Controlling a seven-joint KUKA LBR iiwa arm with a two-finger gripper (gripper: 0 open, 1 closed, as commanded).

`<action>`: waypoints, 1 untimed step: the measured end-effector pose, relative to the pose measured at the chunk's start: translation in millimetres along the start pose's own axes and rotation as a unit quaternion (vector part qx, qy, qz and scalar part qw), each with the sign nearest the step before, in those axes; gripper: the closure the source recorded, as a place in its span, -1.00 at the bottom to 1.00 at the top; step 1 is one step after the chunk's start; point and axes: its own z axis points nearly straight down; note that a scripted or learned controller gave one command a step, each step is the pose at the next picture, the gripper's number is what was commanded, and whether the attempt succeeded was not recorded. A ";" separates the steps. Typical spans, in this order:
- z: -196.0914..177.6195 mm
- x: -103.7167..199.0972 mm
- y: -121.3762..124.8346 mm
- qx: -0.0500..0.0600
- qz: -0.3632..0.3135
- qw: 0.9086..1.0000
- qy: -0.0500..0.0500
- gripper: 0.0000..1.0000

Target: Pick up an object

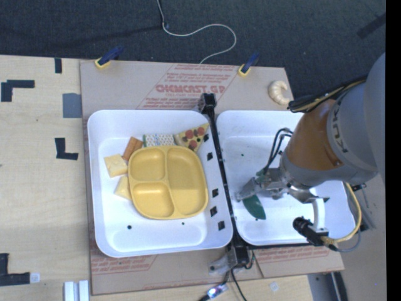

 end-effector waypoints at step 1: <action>-13.0 -0.6 0.4 -0.001 0.000 1.000 0.000 1.00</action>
